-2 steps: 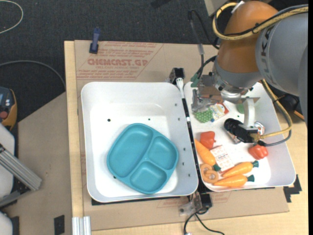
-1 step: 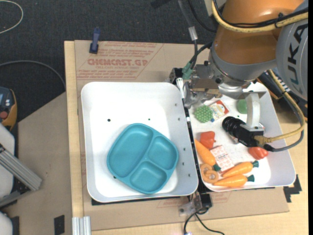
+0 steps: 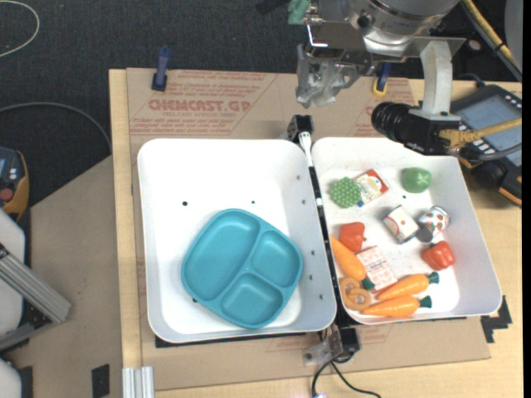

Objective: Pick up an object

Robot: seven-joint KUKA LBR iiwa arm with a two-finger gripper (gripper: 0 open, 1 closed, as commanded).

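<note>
Here the grey two-finger gripper point(image 3: 319, 85) hovers at upper centre, its grip state unreadable, with the toy-filled right white bin point(image 3: 481, 293) lying toward the lower right.

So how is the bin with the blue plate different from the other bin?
The left bin holds a single big thing, a teal divided plate, lying flat; the right bin holds many small toy foods, such as carrots, red peppers and a green ball. Much of the left bin's floor is bare; the right bin's is crowded. Both are shallow, white and side by side.
</note>
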